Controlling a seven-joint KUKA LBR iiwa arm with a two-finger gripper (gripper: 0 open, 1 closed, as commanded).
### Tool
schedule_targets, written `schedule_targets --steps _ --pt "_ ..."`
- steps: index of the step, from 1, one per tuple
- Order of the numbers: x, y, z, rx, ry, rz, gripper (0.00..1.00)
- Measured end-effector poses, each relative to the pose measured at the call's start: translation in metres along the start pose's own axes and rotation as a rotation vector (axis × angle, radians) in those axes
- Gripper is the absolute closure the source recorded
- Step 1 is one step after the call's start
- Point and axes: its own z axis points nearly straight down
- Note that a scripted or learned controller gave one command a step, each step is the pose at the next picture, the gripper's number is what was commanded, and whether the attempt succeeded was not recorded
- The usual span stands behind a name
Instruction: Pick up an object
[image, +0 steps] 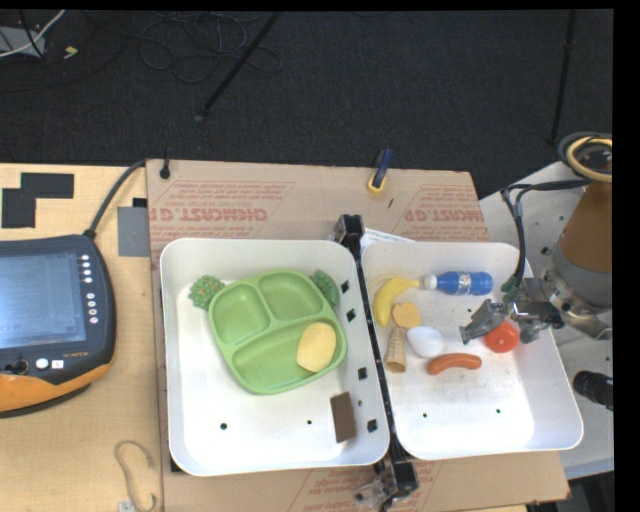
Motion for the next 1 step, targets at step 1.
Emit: schedule_targets --steps 1 --pt "-0.0003 0.0023 -0.0066 -0.013 -0.003 -0.002 0.0"
